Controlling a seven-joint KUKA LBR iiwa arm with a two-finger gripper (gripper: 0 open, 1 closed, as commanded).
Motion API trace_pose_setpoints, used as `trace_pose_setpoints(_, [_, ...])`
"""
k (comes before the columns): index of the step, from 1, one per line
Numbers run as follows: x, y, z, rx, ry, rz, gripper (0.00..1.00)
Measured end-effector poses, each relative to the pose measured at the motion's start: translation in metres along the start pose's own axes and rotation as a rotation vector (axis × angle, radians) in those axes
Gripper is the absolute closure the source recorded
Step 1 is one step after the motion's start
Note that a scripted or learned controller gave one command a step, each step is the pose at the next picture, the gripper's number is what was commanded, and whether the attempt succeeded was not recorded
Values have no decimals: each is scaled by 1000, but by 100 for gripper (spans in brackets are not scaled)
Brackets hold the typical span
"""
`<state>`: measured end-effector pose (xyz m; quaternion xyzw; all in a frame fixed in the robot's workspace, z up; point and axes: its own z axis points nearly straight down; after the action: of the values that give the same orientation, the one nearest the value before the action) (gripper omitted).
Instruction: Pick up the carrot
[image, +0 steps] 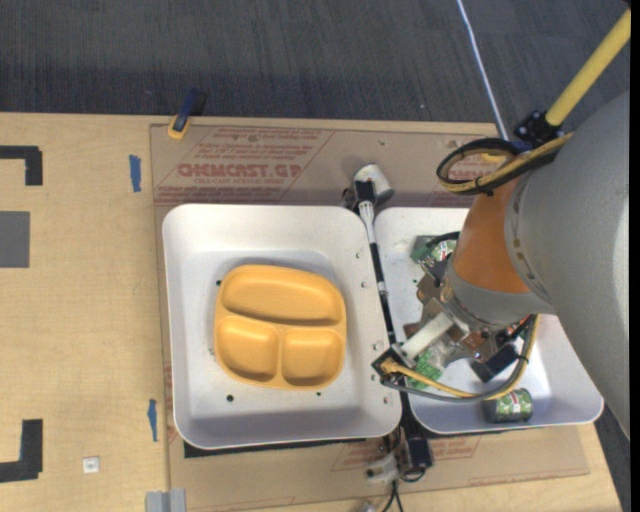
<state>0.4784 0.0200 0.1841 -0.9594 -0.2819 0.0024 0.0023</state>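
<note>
Two shallow white plastic bins sit side by side on the brown cardboard-covered table. The left bin carries one yellow three-compartment plastic tray near its middle. The grey arm with its orange band hangs over the right bin, covering most of it. Its pincer points down near that bin's left wall; whether it is spread or pressed together cannot be told. One small green can lies by the right bin's front edge. A green-and-white item, perhaps packaging, peeks out by the back edge. No carrot can be made out.
</note>
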Motion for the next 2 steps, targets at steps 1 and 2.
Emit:
trace_pose_setpoints(1, [20, -30, 0, -1, -1, -295, 100])
trace_pose_setpoints(2, [43, -67, 12, -1, -1, -404, 100])
